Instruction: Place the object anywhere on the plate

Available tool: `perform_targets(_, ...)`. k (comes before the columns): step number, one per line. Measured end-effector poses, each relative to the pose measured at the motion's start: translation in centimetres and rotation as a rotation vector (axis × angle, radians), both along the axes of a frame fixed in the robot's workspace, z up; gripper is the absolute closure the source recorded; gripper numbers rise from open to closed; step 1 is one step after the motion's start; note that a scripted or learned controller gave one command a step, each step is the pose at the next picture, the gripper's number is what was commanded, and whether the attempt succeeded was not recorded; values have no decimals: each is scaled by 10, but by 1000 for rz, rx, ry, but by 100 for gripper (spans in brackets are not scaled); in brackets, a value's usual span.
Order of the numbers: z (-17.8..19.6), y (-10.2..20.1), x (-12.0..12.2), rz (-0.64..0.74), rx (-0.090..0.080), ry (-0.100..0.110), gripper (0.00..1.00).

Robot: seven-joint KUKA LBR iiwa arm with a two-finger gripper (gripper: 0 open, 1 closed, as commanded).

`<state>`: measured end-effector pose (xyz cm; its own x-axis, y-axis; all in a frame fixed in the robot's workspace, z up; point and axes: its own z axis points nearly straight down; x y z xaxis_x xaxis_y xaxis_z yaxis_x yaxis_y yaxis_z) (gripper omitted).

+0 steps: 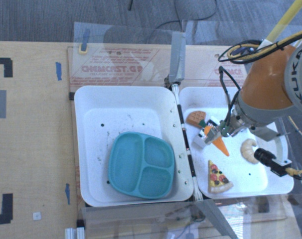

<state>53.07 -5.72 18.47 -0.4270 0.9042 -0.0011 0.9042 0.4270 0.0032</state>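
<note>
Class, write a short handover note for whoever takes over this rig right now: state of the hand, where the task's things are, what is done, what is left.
Hand: low in the right bin, over the orange carrot; grip state cannot be told.
Teal plate: in the left bin, nothing on it.
Right bin also holds a cookie, a pizza slice and a croissant.
Done: nothing placed yet.
Left: grasp one object, carry it over, set it on the plate.
</note>
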Motion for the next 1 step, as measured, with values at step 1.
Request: perform_targets(1,0,98,-9,162,0,4,100)
